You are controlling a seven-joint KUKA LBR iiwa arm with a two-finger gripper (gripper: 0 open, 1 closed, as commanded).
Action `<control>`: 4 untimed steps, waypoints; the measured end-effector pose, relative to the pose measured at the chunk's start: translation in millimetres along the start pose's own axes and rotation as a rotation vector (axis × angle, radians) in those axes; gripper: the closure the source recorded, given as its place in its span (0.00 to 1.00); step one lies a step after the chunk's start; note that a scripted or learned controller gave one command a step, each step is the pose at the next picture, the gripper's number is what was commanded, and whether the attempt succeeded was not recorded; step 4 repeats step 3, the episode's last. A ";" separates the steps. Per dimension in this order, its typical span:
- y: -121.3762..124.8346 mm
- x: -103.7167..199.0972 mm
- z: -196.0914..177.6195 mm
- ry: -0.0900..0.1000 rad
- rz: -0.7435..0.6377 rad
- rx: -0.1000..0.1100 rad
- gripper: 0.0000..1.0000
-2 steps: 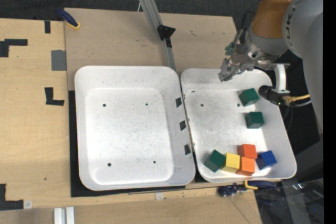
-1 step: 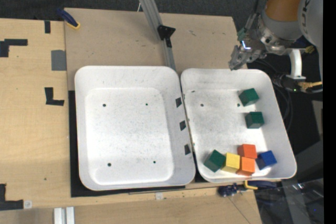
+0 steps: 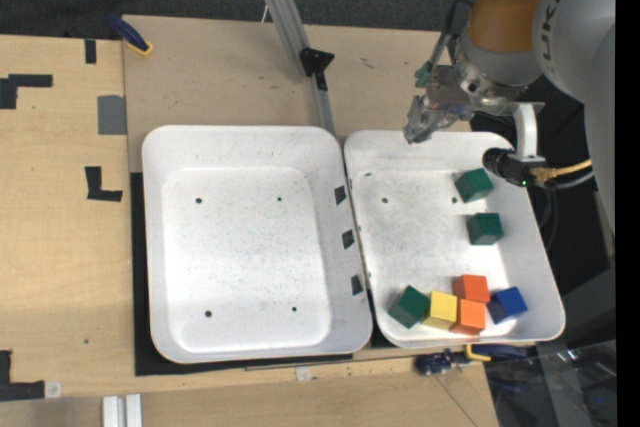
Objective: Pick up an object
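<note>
Presently hovering the gripper (image 3: 418,127) above the right bin's (image 3: 372,215) far rim, open or closed impossible to tell, and risking grasping nothing by descending there, with the nearest green cube (image 3: 473,184) lying deeper inside that bin and coloured blocks (image 3: 443,307) crowding its near rim.

The tan tabletop (image 3: 60,245) carries two shallow white bins side by side, the left bin (image 3: 245,240) and the right bin (image 3: 410,215), on a black mat (image 3: 140,315). Black tape marks (image 3: 98,181) and a grey patch (image 3: 111,114) lie at its left.

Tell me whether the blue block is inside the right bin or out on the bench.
Inside. The blue block lies on the right bin's white floor near its front corner, beside the orange blocks.
</note>
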State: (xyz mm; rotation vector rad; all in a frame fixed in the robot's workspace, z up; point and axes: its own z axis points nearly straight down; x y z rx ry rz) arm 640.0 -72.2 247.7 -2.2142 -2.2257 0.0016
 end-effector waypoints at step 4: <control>-70.1 151.6 -8.9 0.001 -0.001 0.001 1.00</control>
